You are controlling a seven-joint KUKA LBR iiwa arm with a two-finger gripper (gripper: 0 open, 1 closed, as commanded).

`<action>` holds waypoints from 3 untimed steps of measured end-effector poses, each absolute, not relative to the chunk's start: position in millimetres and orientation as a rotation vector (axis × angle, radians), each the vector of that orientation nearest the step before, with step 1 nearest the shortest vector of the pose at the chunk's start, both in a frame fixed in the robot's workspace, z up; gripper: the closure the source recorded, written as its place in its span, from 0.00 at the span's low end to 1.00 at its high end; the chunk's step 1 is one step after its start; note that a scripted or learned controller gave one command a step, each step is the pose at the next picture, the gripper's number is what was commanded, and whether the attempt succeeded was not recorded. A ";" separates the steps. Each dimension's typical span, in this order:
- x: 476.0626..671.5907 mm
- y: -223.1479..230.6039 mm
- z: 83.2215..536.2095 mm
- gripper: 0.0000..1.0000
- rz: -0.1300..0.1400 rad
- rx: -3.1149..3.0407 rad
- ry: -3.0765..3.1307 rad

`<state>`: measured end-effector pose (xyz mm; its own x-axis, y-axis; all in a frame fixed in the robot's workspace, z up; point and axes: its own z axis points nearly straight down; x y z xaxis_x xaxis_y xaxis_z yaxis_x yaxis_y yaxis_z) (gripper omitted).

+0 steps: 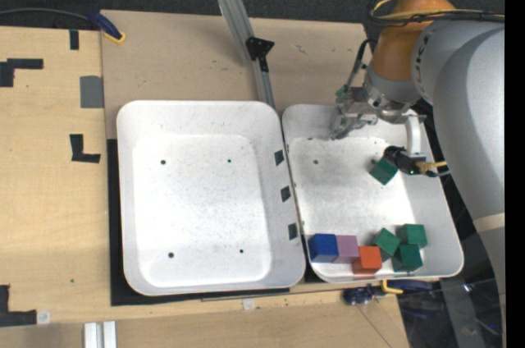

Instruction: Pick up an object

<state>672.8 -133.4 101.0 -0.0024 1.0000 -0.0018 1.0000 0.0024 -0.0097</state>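
Two white bins side by side. Left bin [201, 199] sits bare. Right bin [344, 174] has a blue block [323, 247], purple block [347, 246], orange block [369, 258] and three green blocks [400, 244] clustered at its near edge. One more green block [383, 170] lies tilted near the right wall. Gripper [348, 120] hangs over the bin's far edge, apart from every block; jaw opening can't tell.

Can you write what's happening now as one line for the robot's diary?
gripper: over right bin, far edge | holding: nothing seen | green block: alone | other blocks: near edge
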 end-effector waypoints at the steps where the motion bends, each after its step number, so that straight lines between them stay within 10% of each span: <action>1: 667.5 -139.5 150.3 1.00 -0.003 -2.223 -2.225; 3: 674.0 -137.6 247.9 1.00 -0.005 -2.223 -2.227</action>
<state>674.0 -137.6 247.9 -0.0020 1.0000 -0.0012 1.0000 0.0020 0.0057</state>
